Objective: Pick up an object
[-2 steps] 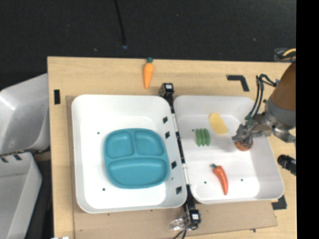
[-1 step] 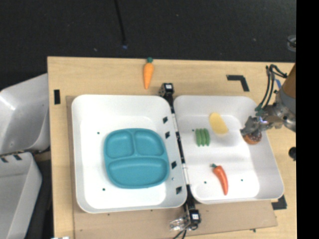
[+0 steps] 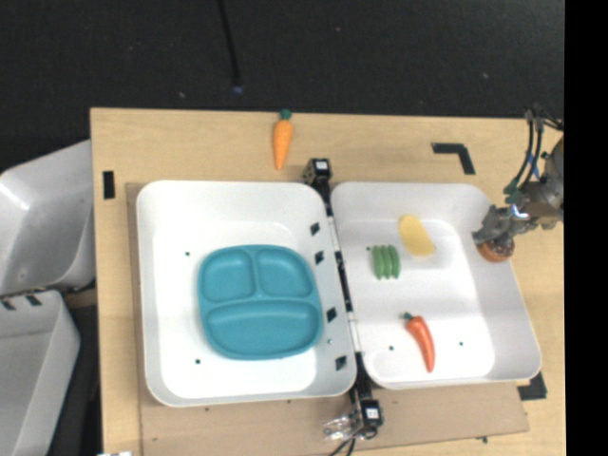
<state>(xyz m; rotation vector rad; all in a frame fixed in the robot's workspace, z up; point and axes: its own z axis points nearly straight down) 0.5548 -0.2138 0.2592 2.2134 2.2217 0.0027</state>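
The claw (image 3: 501,234) sits low at the right rim of the right bin (image 3: 456,350), and something small and orange-brown (image 3: 492,251) lies right under it. This looks like the grasping step, though at this angle I cannot tell whether the claw is open or closed, or gripping. Next it needs a firm close and a straight lift clear of the rim. Further in lie a yellow piece (image 3: 416,236), a green piece (image 3: 384,261) and a red chili (image 3: 421,340). The left bin (image 3: 161,350) holds a blue plate (image 3: 258,301); a carrot (image 3: 282,140) rests on the desk (image 3: 190,141).
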